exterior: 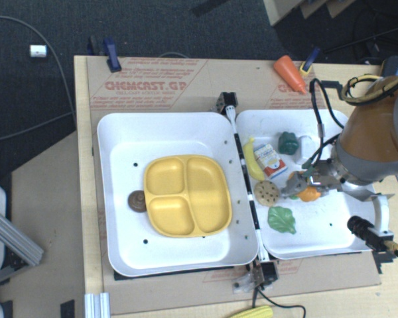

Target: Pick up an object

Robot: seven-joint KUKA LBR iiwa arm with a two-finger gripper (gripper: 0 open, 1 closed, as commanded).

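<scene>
The right bin (331,237) holds several small items: a yellow banana (251,161), a white and red carton (270,161), a dark green piece (288,142), a round tan cookie (266,192), a light green leafy piece (282,219) and a small orange piece (310,194). My gripper (297,185) is low in this bin, between the carton and the orange piece and just right of the cookie. The orange piece lies right against the gripper's lower side. The grey arm with its orange band (375,134) covers the bin's right part.
The left bin (119,132) holds a yellow divided plate (186,196) with a brown disc (136,201) at its left edge. An orange object (290,73) and a blue clamp (111,55) lie on the bench behind the bins. Black cables hang by the arm.
</scene>
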